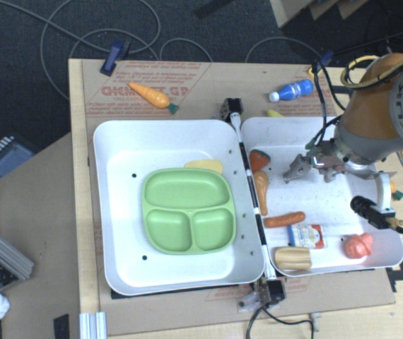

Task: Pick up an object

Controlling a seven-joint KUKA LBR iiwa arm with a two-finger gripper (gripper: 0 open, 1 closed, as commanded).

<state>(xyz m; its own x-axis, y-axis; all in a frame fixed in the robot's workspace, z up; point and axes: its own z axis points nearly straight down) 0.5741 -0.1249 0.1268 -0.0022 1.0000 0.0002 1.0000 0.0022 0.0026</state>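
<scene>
Gripper (299,169): over the upper middle of the right bin (399,249), above bare bin floor; fingers spread, nothing between them.
Arm (382,115): entering from the right, orange band over the bin's upper right corner.
Sausage (284,220): on the bin floor, below the gripper, apart from it.
Bread roll (293,259): at the bin's lower edge, further below, well apart from the gripper.
Small carton (306,236): between sausage and bread roll, just beside both.
Pink toy (358,246): lower right of the bin, well apart from the gripper.
Orange and brown pieces (259,171): along the bin's left wall, left of the gripper, near but not touching.
Left bin (113,161): holding a green divided tray (188,210); yellow piece (203,166) at the tray's upper edge.
Bench outside the bins: toy carrot (151,94), blue and white bottle (292,91).
</scene>
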